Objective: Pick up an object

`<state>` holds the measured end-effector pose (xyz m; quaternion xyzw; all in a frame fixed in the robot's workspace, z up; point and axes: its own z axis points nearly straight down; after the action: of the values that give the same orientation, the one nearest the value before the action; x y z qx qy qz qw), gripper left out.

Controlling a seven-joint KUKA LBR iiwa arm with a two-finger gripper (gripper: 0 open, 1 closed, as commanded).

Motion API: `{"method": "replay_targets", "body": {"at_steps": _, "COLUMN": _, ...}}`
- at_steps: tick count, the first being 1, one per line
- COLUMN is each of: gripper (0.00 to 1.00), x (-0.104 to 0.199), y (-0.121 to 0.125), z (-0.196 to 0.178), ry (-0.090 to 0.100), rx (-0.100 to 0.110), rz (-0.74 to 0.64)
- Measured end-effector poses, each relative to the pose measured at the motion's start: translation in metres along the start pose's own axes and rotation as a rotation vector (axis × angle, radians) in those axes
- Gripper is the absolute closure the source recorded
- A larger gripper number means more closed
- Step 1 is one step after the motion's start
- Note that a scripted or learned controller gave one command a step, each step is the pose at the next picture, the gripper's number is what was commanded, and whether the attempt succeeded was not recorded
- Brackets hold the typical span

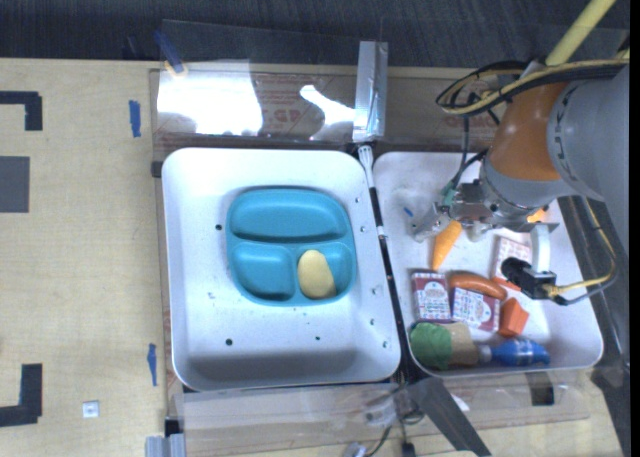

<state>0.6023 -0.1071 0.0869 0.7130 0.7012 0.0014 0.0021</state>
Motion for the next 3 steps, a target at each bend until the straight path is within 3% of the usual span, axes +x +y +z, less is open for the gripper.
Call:
{"method": "replay_targets", "body": {"at_steps": 1, "gripper": 1.00, "x": 0.000, "y": 0.002, "z": -0.012, "ry": 0.000, "rx": -0.007, "rz": 0.001}}
{"method": "replay_targets", "body": {"at_steps": 2, "gripper": 1.00, "x": 0.062, "y": 0.025, "z": -0.117, "ry": 0.003, "rx": -0.008, "rz": 0.088}}
{"method": "replay_targets", "body": {"at_steps": 3, "gripper": 1.00, "x": 0.043, "y": 0.024, "z": -0.097, "ry": 0.001, "rx": 0.008, "rz": 0.164}}
